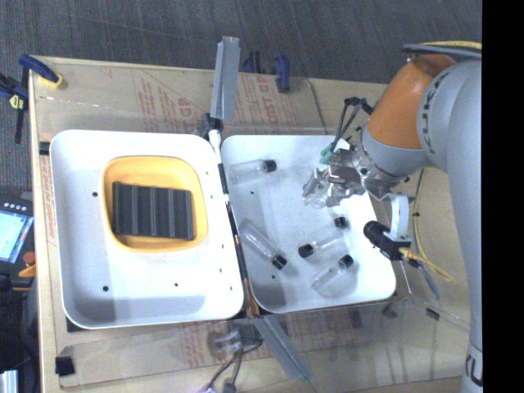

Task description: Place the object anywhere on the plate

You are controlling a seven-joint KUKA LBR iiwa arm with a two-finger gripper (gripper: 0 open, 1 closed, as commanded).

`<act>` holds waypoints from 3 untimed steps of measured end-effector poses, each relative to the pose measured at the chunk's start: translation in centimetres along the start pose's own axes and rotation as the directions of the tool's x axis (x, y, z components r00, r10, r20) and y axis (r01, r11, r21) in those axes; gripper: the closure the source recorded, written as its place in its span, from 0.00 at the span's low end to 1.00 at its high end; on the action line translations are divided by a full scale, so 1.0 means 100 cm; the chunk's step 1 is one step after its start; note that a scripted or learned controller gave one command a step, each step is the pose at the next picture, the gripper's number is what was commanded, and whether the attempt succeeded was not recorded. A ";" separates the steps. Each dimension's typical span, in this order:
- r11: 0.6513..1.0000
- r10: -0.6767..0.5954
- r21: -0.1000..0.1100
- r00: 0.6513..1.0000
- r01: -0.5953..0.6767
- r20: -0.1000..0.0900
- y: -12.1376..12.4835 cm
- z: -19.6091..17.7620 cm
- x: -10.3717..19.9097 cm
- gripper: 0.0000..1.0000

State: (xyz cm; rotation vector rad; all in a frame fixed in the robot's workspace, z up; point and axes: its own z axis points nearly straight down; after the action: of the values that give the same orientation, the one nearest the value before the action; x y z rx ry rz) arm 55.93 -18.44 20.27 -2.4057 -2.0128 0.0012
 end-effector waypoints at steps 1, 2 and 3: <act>0.979 -0.206 0.002 0.979 0.206 0.002 -0.025 -0.022 0.088 1.00; 0.962 -0.272 0.000 0.962 0.272 0.003 0.001 -0.010 0.130 1.00; 0.924 -0.383 -0.002 0.924 0.383 0.004 0.012 -0.012 0.188 1.00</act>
State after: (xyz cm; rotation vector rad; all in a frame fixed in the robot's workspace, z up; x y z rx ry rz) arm 60.41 -0.11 21.56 -1.9692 -2.4470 0.0010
